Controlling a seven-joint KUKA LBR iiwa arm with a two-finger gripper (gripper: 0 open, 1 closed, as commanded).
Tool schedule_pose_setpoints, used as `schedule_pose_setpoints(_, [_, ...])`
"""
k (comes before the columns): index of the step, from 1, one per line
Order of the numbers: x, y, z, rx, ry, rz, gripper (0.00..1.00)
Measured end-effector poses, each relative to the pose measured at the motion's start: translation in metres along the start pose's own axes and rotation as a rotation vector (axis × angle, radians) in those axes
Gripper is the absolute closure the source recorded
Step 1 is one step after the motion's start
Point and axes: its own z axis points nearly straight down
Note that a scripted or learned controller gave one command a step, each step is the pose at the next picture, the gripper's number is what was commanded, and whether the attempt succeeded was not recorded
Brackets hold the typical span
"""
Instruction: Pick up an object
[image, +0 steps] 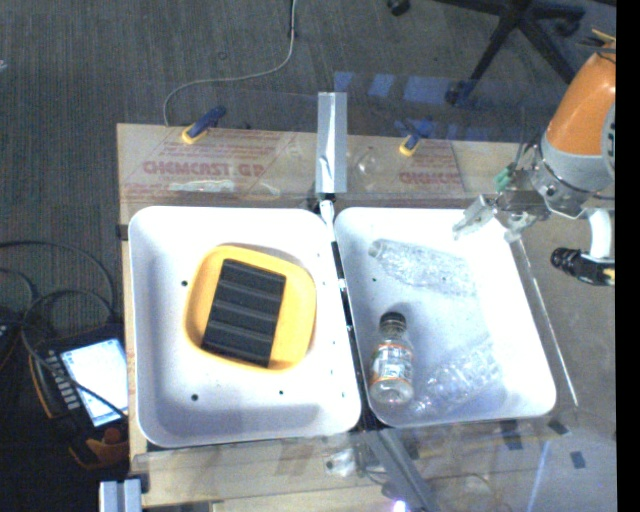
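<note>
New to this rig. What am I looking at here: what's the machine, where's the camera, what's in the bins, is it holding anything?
One fixed camera looks down at a slant on a bench with two shallow white bins side by side. The machine is a single robot arm, grey with an orange band above the wrist, reaching in from the right. Its two-finger gripper sits over the far right corner of the right bin, fingers spread, with nothing between them. The left bin holds a yellow dish-like object with a black ribbed block lying on it. The right bin holds a small clear bottle lying on its side, plus what look like two crumpled clear plastic items, one near the back, one near the front.
</note>
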Motion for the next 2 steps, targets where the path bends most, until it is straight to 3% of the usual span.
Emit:
schedule_pose_setpoints(1, [0.089, -0.017, -0.003, -0.001, 0.0, 0.036, 0.0])
schedule_pose_setpoints(2, [0.11, -0.083, 0.084, 0.002, 0.001, -0.098, 0.0])
